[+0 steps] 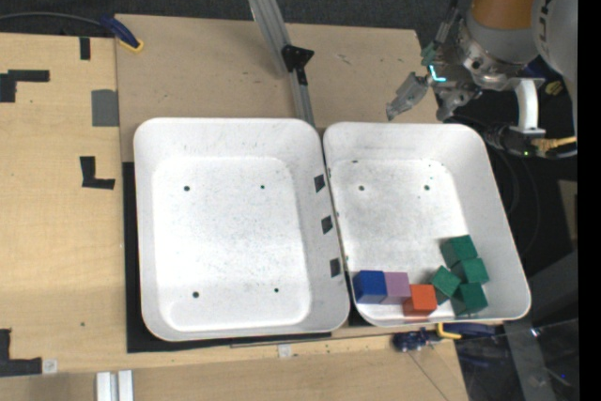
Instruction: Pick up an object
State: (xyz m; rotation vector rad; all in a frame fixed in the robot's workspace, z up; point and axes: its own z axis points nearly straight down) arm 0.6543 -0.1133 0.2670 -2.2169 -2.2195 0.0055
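Observation:
Several small blocks lie in the near right corner of the right bin (404, 134): a blue cube (370, 285), a purple cube (397, 284), an orange cube (422, 299) and several green blocks (463, 272) packed together. My gripper (420, 113) hangs above the far rim of the right bin, well away from the blocks. Its fingers stand open with nothing between them.
The left bin (225, 131) sits beside the right one, with black clips along their shared edge. A slanted metal bar (272, 14) runs from the top of the view down to the bins' junction. Cables hang at the right by the arm.

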